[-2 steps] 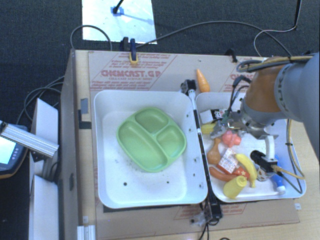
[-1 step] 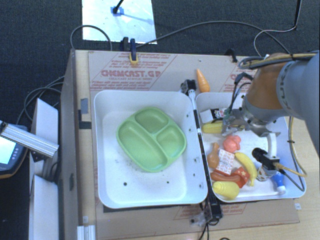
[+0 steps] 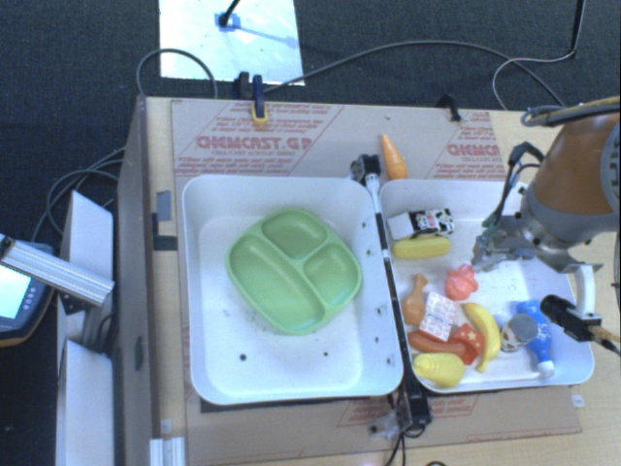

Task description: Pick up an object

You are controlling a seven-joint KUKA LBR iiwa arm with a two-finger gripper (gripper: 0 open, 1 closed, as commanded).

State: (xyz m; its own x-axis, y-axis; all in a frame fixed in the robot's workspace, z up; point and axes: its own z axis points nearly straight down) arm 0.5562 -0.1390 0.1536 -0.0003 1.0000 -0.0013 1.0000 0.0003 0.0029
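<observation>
End effector (image 3: pixel 490 250) above right bin (image 3: pixel 582 367), fingers dark/blurry, can't tell grip; arm (image 3: pixel 572 187) cut off at edge.

Grey arm (image 3: pixel 582 212) w/ broad orange band (image 3: pixel 572 158) just above wrist. Small dark metal gripper (image 3: pixel 488 250) at tip, fingers thin & grey. Black cable (image 3: pixel 512 168) looped above gripper alongside orange band. White bracket (image 3: pixel 584 284) w/ black cylindrical part (image 3: pixel 572 318) below-right of gripper.

arm: grey, orange-banded link, reaching in from the right, just right of the gripper
wrist: tilted down and leftward toward the gripper
gripper (image 3: pixel 488 250): low, fingertips pointing down-left
</observation>
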